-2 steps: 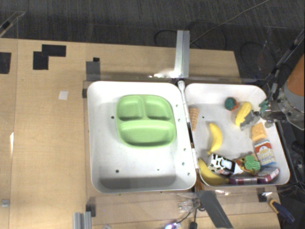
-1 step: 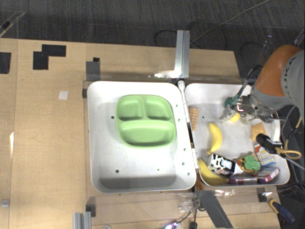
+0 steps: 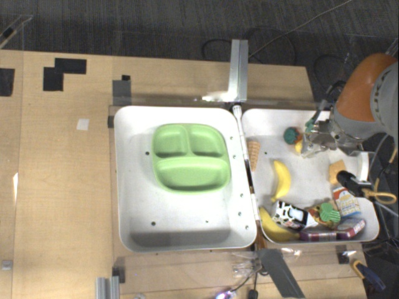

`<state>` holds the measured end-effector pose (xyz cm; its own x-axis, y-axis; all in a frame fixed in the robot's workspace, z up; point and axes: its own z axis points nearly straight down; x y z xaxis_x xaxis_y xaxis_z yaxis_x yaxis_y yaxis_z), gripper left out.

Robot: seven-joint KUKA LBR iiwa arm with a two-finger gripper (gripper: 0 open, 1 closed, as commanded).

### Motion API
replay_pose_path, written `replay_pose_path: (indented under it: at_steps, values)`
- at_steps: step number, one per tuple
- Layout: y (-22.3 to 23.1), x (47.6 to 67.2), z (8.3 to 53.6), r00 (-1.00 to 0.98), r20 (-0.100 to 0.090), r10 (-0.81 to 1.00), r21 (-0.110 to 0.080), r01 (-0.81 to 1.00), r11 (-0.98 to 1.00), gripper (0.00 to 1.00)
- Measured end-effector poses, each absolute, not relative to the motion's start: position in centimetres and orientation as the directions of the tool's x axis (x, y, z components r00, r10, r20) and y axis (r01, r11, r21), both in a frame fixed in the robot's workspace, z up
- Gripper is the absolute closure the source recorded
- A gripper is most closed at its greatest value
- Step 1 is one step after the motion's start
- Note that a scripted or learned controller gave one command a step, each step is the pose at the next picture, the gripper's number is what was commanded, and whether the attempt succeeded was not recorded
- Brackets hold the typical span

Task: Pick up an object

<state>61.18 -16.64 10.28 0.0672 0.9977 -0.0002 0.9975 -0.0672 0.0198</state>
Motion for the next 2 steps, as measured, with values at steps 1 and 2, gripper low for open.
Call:
replay_pose_path:
  at_steps: [1, 2]
  values:
    - [-16.6, 61.2, 10.3, 0.067, 0.0, 0.998, 0.02, 0.998, -0.067, 0.0]
    - [-9.8, 58.8, 9.0, 0.044, 0.001, 0.999, 0.014, 0.999, -0.044, 0.0]
